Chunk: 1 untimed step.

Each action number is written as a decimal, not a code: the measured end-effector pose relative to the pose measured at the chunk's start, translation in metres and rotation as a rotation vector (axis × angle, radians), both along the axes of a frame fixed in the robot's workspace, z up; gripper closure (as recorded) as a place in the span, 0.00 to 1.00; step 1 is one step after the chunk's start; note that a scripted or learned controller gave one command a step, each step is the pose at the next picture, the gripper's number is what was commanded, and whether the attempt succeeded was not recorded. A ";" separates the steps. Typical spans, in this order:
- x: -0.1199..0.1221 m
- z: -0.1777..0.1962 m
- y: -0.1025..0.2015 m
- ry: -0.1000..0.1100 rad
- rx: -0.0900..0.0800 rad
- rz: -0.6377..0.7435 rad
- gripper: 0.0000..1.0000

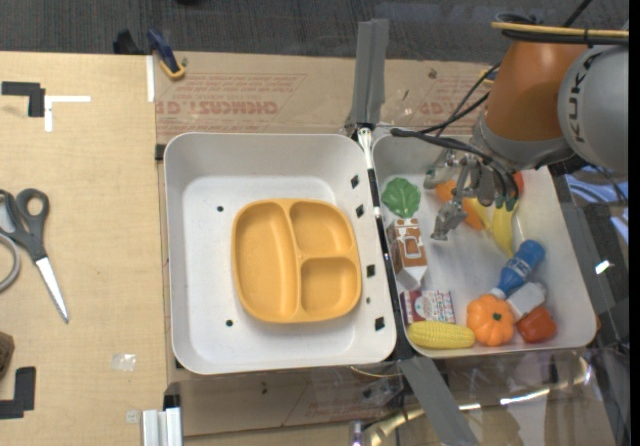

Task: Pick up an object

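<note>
R bin: gripper over toys, open/shut can't tell. Corn, pumpkin at front. L bin: yellow tray.

Grey KUKA arm with a broad orange band and a small metal two-finger gripper

The arm's rounded casing is smooth pale grey, with part of the dark "KUKA" lettering running down its side. Next to it sits a glossy, bulging orange band, topped by a thin yellowish ring with a dark edge. Several thin black cables loop off the wrist, and others trail away toward the upper right. Below the band, the wrist narrows to a darker grey collar, from which a compact cluster of silver-grey metal gripper parts juts out, small and blurred.
</note>
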State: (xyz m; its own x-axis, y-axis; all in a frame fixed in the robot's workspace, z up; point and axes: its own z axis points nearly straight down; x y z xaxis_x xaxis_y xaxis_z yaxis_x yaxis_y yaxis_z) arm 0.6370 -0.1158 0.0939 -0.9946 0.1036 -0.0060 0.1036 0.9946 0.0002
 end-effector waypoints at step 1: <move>0.002 0.011 0.001 -0.006 -0.002 0.003 1.00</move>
State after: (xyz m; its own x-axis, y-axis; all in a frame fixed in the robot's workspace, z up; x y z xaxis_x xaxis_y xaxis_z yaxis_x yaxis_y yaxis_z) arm 0.6388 -0.1152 0.1050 -0.9949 0.1004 -0.0126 0.1005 0.9949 -0.0011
